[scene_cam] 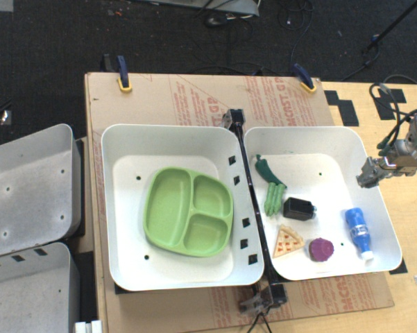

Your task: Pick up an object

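Bench edge cuts off arm; pincer (370, 177) (blurry) over right bin (347, 139).

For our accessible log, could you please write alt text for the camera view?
Two white bins sit side by side: the left bin holds a green plate; the right bin holds a bottle, pizza slice and other small items. The gripper hovers at its right rim.

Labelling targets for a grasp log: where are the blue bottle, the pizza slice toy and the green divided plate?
blue bottle (357, 228), camera view, middle of its body.
pizza slice toy (287, 242), camera view, centre of the slice.
green divided plate (189, 211), camera view, central divider ridge.
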Motion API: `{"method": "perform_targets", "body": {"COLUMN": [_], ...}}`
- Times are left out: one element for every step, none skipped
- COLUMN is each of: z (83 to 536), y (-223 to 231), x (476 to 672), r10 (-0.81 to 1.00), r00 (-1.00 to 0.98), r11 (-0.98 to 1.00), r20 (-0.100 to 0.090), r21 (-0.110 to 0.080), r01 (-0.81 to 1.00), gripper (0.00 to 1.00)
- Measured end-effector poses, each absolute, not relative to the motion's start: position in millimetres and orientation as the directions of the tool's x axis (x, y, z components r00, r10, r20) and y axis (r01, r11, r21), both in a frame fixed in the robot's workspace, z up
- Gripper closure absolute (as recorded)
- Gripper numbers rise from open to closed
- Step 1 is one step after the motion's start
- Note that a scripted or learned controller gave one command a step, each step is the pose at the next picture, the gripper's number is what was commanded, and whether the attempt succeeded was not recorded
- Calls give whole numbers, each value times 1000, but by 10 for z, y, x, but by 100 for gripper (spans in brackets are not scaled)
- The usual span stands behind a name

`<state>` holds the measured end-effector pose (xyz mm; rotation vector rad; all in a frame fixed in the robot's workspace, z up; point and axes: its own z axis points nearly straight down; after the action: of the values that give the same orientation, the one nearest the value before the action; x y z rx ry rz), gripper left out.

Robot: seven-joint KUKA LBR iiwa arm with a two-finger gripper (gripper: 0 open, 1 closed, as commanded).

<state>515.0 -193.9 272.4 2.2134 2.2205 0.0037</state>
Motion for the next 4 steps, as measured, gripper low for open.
{"method": "perform_targets", "body": {"z": [2567, 2416, 2322, 2420], "y": [-1448, -880, -388, 170], "x": [5255, 5321, 5431, 5453], "r10": [1000, 1000, 1000, 1000], "r00": [-6, -9, -7, -8], "r11": [6, 9, 7, 8], "r20": [0, 2, 1, 1], "r21": [0, -1, -1, 1], "r01": [1000, 1000, 1000, 1000], "gripper": [100, 100, 100, 100]}}
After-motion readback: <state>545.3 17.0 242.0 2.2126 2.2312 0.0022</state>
